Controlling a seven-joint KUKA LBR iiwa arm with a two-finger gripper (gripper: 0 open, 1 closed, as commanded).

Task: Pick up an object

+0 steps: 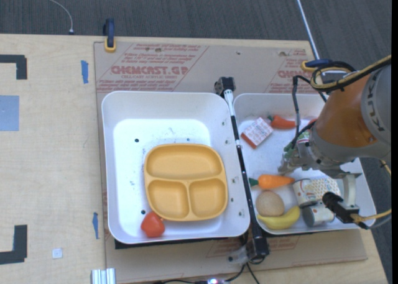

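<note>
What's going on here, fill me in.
The arm reaches over the right bin, wrist low above a carrot, an egg-like ball and a banana. Nothing is visibly held. The left bin holds a yellow tray and a tomato.

The arm (pixel 348 121) is cut off by the right edge of the view, and its orange band covers the middle of the right bin (pixel 249 105), including the far end of an orange carrot (pixel 283 122). The gripper (pixel 292 161) sits under the wrist, too hidden to read. The print on the red-and-white packet (pixel 256 132) is too small to make out.
</note>
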